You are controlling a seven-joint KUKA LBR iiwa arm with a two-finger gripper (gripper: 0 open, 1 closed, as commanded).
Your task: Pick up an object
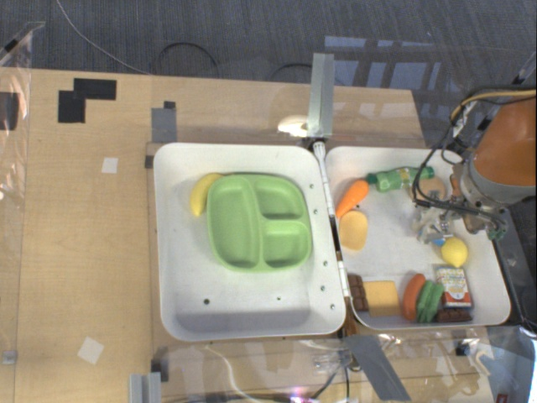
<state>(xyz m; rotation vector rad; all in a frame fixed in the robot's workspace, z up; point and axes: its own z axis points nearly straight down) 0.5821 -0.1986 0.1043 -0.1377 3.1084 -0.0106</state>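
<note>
Gripper [438,223] low in right bin [382,242] near right edge; whether it grips anything, cannot tell. Yellow lemon [454,252] just beside it, toward front-right corner; nearest pick target.

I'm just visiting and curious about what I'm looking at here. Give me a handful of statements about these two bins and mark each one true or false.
1. The green divided plate lies in the left bin. True.
2. The banana lies in the right bin. False: it is in the left bin, tucked against the green plate's left edge.
3. The carrot lies in the right bin, near the wall between the bins. True.
4. The lemon sits on the green plate. False: it is in the right bin, just below the gripper.
5. The gripper is over the left bin. False: it is over the right bin.
</note>
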